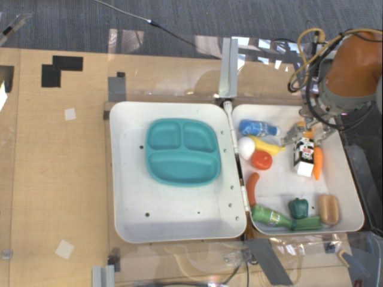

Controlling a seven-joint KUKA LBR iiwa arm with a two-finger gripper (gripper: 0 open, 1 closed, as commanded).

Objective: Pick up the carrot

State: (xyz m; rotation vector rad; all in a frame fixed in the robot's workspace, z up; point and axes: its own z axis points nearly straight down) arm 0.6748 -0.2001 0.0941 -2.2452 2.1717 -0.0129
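The carrot (pixel 318 162) lies in the right bin (pixel 347 184), close to that bin's right wall, long axis running front to back, and it touches the right side of a small black-and-white carton (pixel 304 155). Just behind the carton the gripper (pixel 309 131) hangs over the bin's back right part, under the arm (pixel 353 64) with its orange band and a tangle of cables; whether it is open or closed, I cannot tell from here. Left of the carton lie a yellow banana (pixel 267 144), a blue bottle (pixel 258 128), a white egg (pixel 246 147) and a red tomato (pixel 261 159). In front of the carton, along the bin's front edge, sit a green pepper (pixel 298 207), a bread roll (pixel 328 208) and a green bottle (pixel 270 216). The left bin (pixel 128 208) holds a teal divided tray (pixel 182 151).
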